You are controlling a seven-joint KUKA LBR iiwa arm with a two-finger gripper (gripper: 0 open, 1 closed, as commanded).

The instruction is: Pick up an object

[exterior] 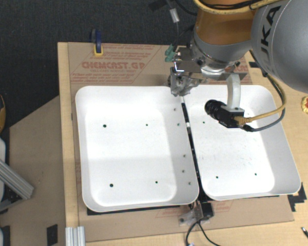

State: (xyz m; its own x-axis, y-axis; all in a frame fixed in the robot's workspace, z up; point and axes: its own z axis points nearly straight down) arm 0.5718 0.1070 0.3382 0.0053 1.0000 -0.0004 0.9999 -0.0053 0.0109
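Item: gripper (181, 87), poised low at the far end of the seam where the left bin (92, 137) meets the right bin (277, 158).
Grip state: cannot tell (wrist hardware crowds it).
Object to pick: whereabouts cannot be told. It is possibly hidden beneath the arm (231, 14), so its bearing from the gripper is undetermined.

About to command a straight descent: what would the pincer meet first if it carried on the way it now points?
Probably the raised rims at the far end of the seam where the two shallow white plastic bins meet; the pincer hangs right above it. Depth is unclear from this slanted view.
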